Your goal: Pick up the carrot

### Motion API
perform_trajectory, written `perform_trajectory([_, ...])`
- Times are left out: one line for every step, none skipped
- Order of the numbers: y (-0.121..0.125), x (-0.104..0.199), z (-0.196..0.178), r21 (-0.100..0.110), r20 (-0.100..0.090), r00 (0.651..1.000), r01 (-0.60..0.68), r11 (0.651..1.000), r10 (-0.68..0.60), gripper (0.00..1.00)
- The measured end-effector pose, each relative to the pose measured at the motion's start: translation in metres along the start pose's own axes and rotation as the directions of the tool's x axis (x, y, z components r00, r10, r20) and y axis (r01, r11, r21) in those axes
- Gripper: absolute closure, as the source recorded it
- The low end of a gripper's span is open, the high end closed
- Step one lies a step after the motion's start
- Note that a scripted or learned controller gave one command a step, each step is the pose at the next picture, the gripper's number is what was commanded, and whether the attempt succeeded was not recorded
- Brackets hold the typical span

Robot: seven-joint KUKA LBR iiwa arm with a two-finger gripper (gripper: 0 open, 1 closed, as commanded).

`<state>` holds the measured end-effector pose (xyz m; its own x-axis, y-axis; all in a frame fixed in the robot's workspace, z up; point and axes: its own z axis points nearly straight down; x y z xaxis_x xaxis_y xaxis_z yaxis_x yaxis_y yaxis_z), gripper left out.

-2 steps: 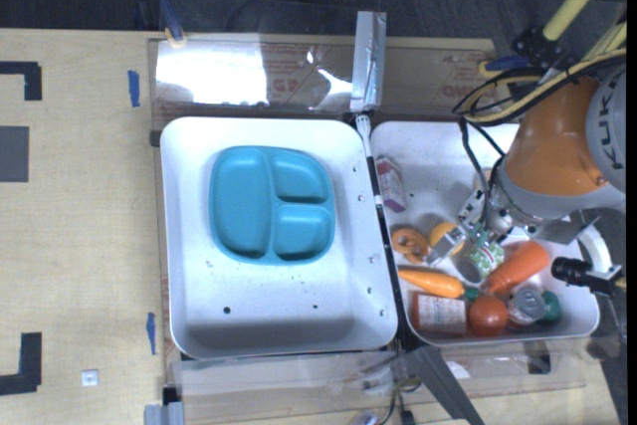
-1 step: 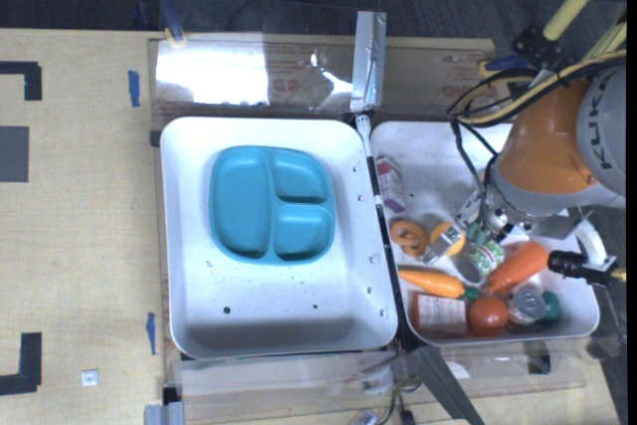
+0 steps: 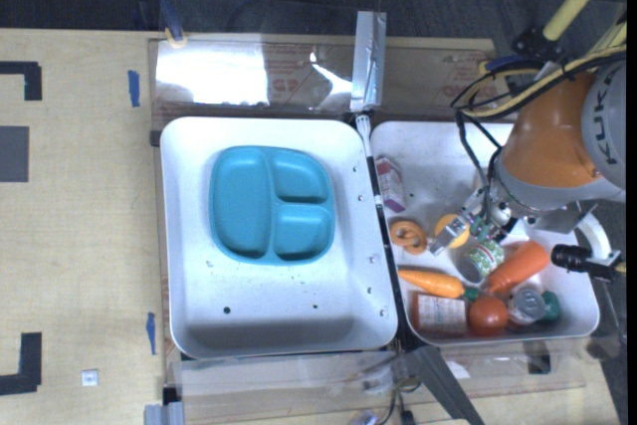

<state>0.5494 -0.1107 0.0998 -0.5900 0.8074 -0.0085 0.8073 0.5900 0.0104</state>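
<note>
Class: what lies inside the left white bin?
A blue divided plate lies inside the left white bin, compartments bare. A few dark specks dot the bin floor. Whatever is beneath the plate is covered.

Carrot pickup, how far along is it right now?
Nothing looks done: the long orange carrot lies in the right white bin among other items. In hand: the grey arm's gripper is low over the bin, next to the carrot. Left: grasping and lifting it.

The pale wooden bench (image 3: 80, 214) is bearing two shallow white bins side by side: the left bin (image 3: 189, 314) is sitting near centre, and the right bin (image 3: 438, 149) is lying at its three o'clock, rims touching.
</note>
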Motion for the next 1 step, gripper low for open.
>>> perform_trajectory([0.1054,0.0224,-0.0910,-0.005,-0.001,0.999,0.041,0.999,-0.041,1.00])
